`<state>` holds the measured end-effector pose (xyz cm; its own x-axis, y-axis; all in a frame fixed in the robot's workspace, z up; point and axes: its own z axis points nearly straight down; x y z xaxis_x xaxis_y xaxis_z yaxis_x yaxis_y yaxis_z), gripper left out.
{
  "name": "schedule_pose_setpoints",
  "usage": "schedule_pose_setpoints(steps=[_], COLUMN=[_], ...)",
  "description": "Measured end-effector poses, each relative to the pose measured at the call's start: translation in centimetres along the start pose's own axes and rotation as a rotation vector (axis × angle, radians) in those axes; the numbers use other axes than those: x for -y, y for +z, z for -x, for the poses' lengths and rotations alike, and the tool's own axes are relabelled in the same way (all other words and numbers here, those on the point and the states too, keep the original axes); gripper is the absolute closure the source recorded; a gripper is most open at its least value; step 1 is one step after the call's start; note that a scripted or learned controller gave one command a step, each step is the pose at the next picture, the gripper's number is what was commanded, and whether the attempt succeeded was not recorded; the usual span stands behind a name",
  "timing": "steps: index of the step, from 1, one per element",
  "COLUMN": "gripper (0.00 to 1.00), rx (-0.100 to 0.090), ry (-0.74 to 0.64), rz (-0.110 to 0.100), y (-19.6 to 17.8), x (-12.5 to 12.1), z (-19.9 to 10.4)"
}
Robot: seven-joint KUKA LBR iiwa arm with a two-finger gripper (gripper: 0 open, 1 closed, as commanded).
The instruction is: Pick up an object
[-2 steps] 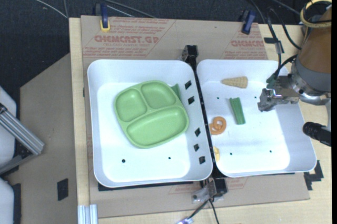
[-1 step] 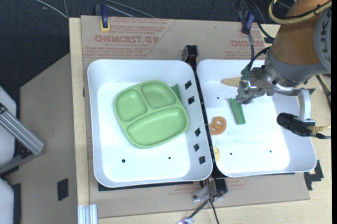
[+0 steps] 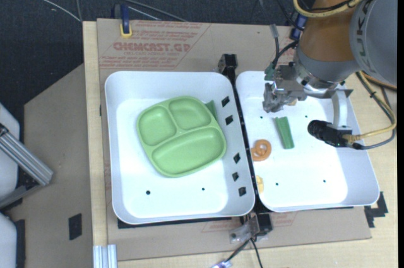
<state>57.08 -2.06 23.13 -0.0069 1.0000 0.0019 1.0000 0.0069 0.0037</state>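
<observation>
Likely target: green stick [image 3: 284, 132], lying flat on the floor of the right bin [image 3: 353, 188], free on all sides with nothing leaning on it. That makes it the easy pick.

Claw [image 3: 275, 100] hangs just beyond the stick's far end, offset a little to the left and not over its middle. Nothing is visibly in its grip. Cannot tell whether it is spread or pressed together, because the wrist housing blocks the tips from this angle. Judgement: this is the approach step with the grasp not yet made. The claw needs to shift toward the stick's centre and line up across its narrow width before descending.

Orange ring [image 3: 261, 149] sits near the stick's near end, to its left, apart from it. It is close enough that a sloppy descent could nudge it.

Further left of the stick, past the wall between the bins, a green divided plate [image 3: 182, 135] lies flat in the left bin [image 3: 126, 200]. It is wide and low, a poor fit for a pinch, and out of play here.

Both bins rest on the desk [image 3: 95, 134].
</observation>
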Motion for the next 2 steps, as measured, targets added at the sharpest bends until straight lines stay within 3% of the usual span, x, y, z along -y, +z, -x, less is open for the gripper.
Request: schedule_pose_setpoints(steps=[1,2], gripper=[1.0,1.0], rx=[0.001,0.001], ry=[0.001,0.003], rz=[0.0,-0.001], y=[-0.9,0.4], x=[-2.9,-6.3], z=[-4.6,-8.6])
